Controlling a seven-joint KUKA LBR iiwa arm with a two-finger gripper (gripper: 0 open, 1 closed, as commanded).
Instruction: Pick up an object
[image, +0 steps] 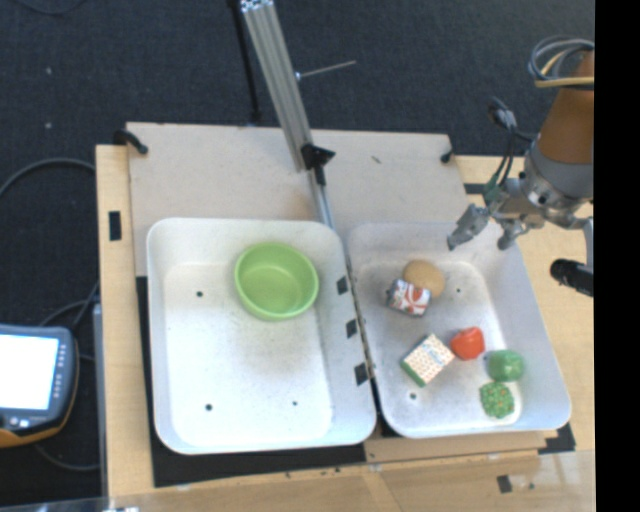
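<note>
Hovering my open, empty end effector (487, 226) over the right bin (530, 330), I'd centre above the bun (424, 275) before descending.

Pale wooden bench (116, 300), two shallow white bins side by side, left bin (180, 400), right bin (540, 340)

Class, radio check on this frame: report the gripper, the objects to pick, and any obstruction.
Gripper open, above right bin's far edge, holding nothing. Tan ball, red piece, patterned block, two green pieces lie in that bin. Nothing blocking.
</note>
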